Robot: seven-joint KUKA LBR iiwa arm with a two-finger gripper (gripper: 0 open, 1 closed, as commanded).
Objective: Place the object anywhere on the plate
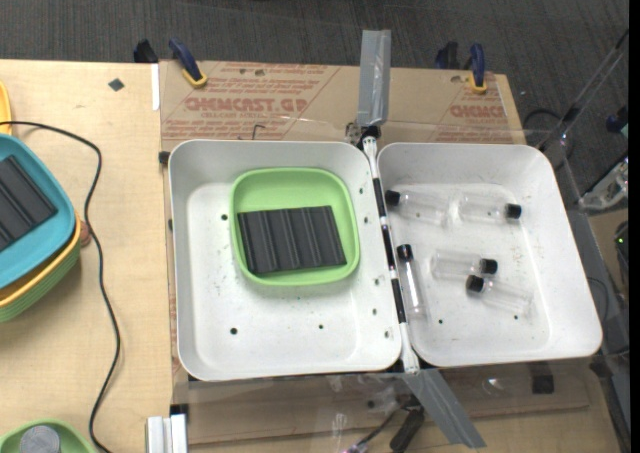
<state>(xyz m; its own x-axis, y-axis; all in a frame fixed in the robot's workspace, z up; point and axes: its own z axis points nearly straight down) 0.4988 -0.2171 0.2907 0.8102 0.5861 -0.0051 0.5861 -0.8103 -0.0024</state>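
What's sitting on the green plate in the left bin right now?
A dark grey ribbed rectangular slab lies flat on the square green plastic plate, covering most of its floor. Whatever lies beneath the slab is hidden. The clear black-capped vials are in the right white bin.

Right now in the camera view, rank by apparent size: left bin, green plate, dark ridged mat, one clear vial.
1. Left bin
2. Green plate
3. Dark ridged mat, lying on the plate
4. Clear vial in the right bin, far the smallest
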